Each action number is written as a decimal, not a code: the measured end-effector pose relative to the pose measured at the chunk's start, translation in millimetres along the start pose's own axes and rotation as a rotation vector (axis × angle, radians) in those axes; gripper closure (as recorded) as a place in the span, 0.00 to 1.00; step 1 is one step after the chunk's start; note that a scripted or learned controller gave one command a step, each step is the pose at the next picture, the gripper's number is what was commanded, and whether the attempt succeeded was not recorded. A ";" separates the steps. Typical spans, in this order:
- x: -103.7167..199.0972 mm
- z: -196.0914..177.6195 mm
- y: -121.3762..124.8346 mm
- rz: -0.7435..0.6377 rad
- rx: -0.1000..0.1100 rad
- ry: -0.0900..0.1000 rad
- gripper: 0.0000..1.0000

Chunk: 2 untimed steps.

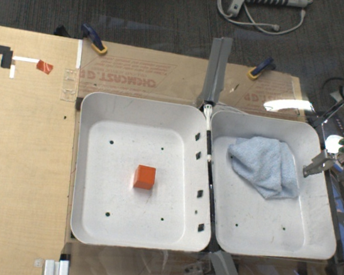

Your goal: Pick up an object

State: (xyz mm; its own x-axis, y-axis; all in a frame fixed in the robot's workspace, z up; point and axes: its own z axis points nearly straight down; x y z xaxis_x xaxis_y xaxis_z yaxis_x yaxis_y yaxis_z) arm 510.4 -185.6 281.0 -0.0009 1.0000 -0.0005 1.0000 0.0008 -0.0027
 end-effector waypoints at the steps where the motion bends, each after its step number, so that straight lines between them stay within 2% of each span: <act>1: -29.7 179.4 -28.7 -0.059 -0.004 0.007 0.00; 2: -27.2 189.5 -21.6 0.063 -0.001 0.014 0.00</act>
State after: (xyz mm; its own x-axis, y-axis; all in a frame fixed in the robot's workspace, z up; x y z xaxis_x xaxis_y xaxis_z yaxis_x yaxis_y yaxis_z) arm 488.3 -213.0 91.6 0.0625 0.9980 0.0137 0.9980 -0.0625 -0.0024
